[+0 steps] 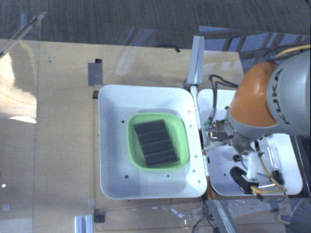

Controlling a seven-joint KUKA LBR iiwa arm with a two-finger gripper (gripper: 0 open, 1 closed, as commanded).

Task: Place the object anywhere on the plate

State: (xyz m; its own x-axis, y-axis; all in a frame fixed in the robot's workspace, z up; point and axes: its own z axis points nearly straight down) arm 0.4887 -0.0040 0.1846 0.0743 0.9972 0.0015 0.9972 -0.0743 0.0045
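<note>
Placement looks done to me: dark block (155,143) lies flat on green plate (133,130), left bin (112,144). Gripper (215,132) hangs over right bin (291,174) near divider; wrist hides it, cannot tell open or closed. I'd lift straight up, clear of bin wall.

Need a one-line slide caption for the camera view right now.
Dark ridged block lies on the green plate in the left bin; the arm hangs over the right bin.
</note>
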